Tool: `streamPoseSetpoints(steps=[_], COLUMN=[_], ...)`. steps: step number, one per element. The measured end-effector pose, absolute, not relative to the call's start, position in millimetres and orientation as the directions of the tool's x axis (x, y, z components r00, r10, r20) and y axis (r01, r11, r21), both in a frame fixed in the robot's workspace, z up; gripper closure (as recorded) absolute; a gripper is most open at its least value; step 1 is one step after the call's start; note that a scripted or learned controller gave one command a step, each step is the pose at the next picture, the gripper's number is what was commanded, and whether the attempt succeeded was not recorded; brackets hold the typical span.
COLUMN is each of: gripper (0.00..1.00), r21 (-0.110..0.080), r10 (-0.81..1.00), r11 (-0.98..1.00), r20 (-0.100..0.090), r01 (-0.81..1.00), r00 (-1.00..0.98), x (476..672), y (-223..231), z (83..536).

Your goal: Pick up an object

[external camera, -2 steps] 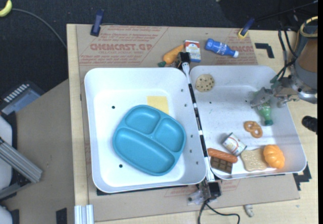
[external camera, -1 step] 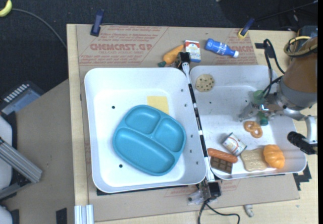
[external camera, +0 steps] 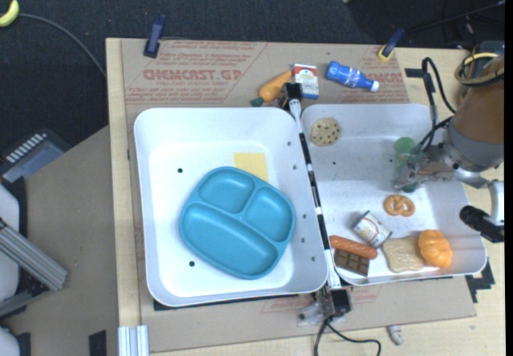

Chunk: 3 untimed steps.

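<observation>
Green object (external camera: 405, 146) at the pincer (external camera: 410, 172), near the right bin's (external camera: 361, 126) far right side.

Whether the pincer is apart, together or clamped on anything cannot be told; the green thing sits just beside its tip, on the far side, and may be touching it. A pretzel (external camera: 398, 204) lies just nearer the bin's front edge. Further out, along that front edge: an orange (external camera: 434, 246), bread (external camera: 403, 254), a sausage (external camera: 353, 247). A cookie (external camera: 325, 131) rests at the far left corner. The left bin (external camera: 160, 146) carries a blue tray (external camera: 235, 220).
</observation>
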State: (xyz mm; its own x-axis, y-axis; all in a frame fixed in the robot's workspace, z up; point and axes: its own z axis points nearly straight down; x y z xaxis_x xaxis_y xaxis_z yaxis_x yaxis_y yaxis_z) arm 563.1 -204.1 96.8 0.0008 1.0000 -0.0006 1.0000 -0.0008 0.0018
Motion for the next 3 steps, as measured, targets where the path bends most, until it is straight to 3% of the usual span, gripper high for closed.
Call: streamPoseSetpoints(steps=[1,2,3], gripper=[1.00,1.00,1.00], r21=[0.002,0.001,0.001], r10=[1.000,1.000,1.000], r11=[-0.001,0.001,0.002], r20=[-0.002,0.000,0.000], r01=[1.000,1.000,1.000], r00=[0.001,-0.001,-0.002], x=[542.4,543.2,588.8], y=[-204.4,-142.1,-90.6], z=[146.0,174.1,155.9])
